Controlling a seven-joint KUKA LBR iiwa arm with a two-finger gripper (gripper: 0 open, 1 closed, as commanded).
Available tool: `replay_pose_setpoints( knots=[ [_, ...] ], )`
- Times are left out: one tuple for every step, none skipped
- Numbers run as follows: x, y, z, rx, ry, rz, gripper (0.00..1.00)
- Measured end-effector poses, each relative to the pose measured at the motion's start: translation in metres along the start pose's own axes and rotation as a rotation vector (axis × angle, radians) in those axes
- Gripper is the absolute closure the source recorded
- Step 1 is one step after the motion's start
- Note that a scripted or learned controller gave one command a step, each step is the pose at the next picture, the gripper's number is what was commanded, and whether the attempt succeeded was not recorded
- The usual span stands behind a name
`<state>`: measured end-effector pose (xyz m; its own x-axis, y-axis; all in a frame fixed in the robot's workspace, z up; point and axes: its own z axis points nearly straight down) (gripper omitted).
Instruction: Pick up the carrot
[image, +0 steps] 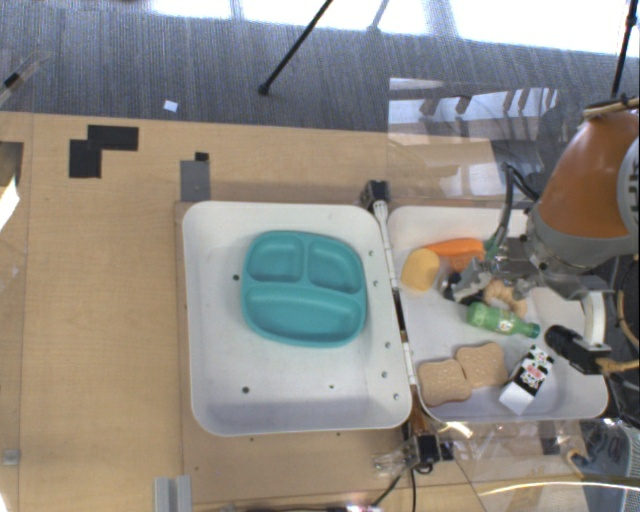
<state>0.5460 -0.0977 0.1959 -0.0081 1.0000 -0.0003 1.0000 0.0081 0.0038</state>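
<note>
Where two bins sit side by side: left bin (215, 400) with teal tray (303, 287); right bin (590, 400) with arm (590, 200) entering at 3 o'clock, gripper (490, 270) low at centre, jaw state cannot tell. Carrot (452, 248) at 11 o'clock, beside gripper. Bread (462, 372) at 7 o'clock, green bottle (500, 320) central.

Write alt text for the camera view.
The arm's end effector hangs low over the right bin, beside the carrot, among a yellow piece, green bottle, bread and carton. The left bin holds a teal tray.
</note>
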Motion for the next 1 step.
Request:
replay_pose_setpoints(
  knots=[
    [-0.0275,0.0495,-0.0002,-0.005,-0.003,-0.127,0.0]
  ],
)
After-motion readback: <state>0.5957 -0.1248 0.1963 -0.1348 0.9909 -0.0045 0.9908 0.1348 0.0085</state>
